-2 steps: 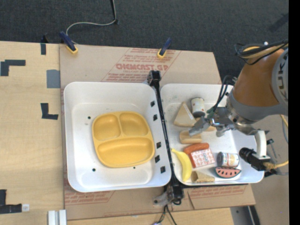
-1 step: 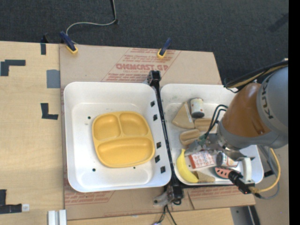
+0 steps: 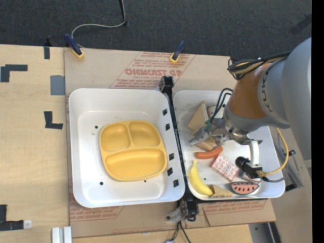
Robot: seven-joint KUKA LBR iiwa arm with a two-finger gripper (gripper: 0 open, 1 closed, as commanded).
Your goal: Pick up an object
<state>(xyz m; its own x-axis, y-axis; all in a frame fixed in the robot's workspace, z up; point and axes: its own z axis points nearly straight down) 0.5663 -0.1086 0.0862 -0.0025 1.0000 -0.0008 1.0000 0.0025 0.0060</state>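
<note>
One sausage (image 3: 208,153) just below jaws (image 3: 201,133).

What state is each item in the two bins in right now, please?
Yellow divided plate: lying flat in the left bin, all three compartments bare.
Banana: lying flat near the right bin's front edge.
Hot dog sausage: lying flat, just below the claw.
Watermelon slice: lying flat in the front right corner.
Pink patterned packet: lying flat between the sausage and the watermelon slice.
Claw: down in the right bin among the toy food.
</note>
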